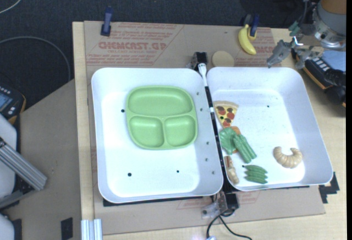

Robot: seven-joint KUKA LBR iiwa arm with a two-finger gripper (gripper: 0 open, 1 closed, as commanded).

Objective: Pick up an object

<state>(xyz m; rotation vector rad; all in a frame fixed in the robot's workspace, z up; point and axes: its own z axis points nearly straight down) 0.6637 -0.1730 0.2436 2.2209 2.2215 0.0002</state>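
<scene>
Two white bins: the left bin [104, 123] holds one green tray [161, 116]; the right bin [297, 96] holds one pizza slice [226, 112], one croissant [288, 157], two green vegetables [237, 143] and one bread piece [231, 170]. One banana [247, 41] lies beyond. The gripper [283, 53] hovers far right with fingers spread, holding nothing.

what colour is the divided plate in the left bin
Light green: the three-compartment plastic plate shows plainly in the overhead camera view.

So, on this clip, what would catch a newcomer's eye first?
Probably the green divided plate, lying alone in the middle of the left bin. Next, the toy food clustered along the left and front of the right bin: a pizza slice, green vegetables and a croissant. A yellow banana lies on the board behind the bins, near the gripper.
</scene>
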